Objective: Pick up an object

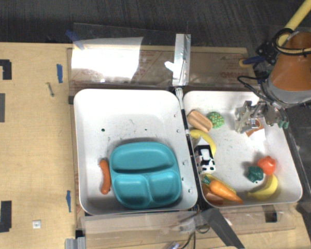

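My gripper (251, 119) hangs over the back right part of the right bin (233, 144), below the arm's orange band. A small orange-red piece shows just beneath it. In that bin lie a hot dog bun (199, 120), a green broccoli-like piece (215, 120), a yellow banana (204, 138) by the left wall, a black-and-white cow toy (207, 162), a carrot (222, 189), a tomato (266, 165), a dark green piece (255, 175) and another yellow banana (267, 188).
The left bin (93, 113) holds a teal compartment tray (144, 174) and an orange sausage (105, 176) beside it. A metal divider post (181, 61) stands behind the bins. Tan bench surface lies to the left.
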You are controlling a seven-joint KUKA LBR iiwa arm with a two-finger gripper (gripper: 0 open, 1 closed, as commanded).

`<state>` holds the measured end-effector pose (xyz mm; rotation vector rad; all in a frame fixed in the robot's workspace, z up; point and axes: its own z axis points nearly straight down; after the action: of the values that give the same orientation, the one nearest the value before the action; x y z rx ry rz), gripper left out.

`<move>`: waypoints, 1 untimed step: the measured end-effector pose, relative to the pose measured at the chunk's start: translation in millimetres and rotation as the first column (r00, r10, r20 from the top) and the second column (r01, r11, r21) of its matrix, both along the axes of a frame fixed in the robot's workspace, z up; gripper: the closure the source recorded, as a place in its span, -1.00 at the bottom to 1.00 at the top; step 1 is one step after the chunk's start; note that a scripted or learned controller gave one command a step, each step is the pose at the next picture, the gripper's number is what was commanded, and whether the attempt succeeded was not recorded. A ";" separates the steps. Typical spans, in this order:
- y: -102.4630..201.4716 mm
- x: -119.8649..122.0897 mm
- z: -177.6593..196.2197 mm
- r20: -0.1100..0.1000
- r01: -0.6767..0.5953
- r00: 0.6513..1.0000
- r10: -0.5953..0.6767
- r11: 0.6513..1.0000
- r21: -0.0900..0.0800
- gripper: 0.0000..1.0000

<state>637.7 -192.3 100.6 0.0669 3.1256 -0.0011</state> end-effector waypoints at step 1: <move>47.1 4.7 87.7 0.002 0.162 0.987 -0.162 0.987 0.002 1.00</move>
<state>642.4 -145.2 188.3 0.3206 3.1080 0.0004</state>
